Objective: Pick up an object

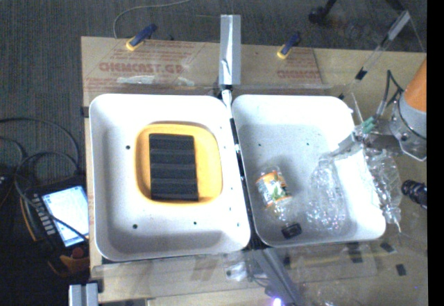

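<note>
Plainly, soft crinkly things to grab in the right bin

Seen from the fixed camera above the bench, the right bin [298,110] serves as the landmark. Lying on its floor, toward its near wall, is a small orange-and-green packet [272,188] in clear wrap; I judge it light, soft and slippery, best pinched across its narrow middle, where the film can bunch between the pads. Just beside it, closer to the near wall, sits a small dark piece [291,230], probably rigid and light, yet low and easy to miss. Draped over the bin's right wall is a crumpled clear plastic sheet [347,187], which looks almost weightless, floppy and glossy; a fold near its raised top edge would give the surest hold. Above that same right wall hangs the gripper [369,128], near the sheet's top corner; whether it is open or closed cannot be told. Beyond the bin's left wall, the left bin [111,124] holds a yellow tray [143,159] with a black ribbed block [173,167].
</note>
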`<move>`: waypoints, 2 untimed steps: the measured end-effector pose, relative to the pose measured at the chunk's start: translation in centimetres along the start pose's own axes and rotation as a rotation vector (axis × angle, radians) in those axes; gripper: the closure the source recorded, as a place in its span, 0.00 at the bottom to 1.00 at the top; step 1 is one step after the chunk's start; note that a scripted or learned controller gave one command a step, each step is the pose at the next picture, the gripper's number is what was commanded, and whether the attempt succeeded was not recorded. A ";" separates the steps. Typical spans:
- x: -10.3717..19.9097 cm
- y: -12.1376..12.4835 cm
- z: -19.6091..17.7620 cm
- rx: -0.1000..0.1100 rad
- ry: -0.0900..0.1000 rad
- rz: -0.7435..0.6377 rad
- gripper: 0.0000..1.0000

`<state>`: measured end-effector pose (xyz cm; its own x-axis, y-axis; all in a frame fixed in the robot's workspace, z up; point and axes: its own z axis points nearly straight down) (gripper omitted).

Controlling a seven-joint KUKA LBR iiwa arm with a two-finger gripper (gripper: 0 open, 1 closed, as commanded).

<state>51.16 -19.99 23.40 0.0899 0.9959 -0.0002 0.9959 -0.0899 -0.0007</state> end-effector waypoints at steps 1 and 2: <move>8.6 0.9 8.8 -0.006 -0.005 -0.126 0.00; 10.1 2.9 13.7 -0.029 -0.011 -0.087 0.00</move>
<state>54.94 -10.24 9.65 0.0032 0.9999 -0.0126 0.9996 -0.0028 0.0273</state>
